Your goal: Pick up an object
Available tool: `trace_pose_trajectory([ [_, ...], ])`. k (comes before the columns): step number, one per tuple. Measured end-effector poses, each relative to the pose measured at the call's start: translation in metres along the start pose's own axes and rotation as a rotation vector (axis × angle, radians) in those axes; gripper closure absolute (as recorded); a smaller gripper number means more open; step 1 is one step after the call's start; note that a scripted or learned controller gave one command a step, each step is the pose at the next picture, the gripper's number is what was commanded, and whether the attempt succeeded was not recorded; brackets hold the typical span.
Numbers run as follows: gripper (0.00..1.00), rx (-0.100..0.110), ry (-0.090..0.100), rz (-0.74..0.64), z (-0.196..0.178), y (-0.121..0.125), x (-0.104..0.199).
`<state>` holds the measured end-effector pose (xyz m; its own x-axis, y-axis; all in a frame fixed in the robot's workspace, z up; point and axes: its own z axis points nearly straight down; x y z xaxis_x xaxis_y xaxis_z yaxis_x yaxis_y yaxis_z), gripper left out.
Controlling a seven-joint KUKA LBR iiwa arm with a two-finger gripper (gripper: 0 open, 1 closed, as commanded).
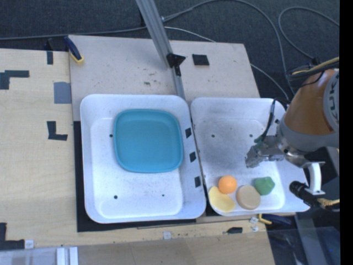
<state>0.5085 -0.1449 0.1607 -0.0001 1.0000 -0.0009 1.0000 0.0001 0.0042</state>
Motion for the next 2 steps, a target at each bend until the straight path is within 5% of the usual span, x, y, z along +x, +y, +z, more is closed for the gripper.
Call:
trace_pose_trajectory([
  [2,1.0,-0.001,0.0,0.0,-0.109,0.009,-0.002],
])
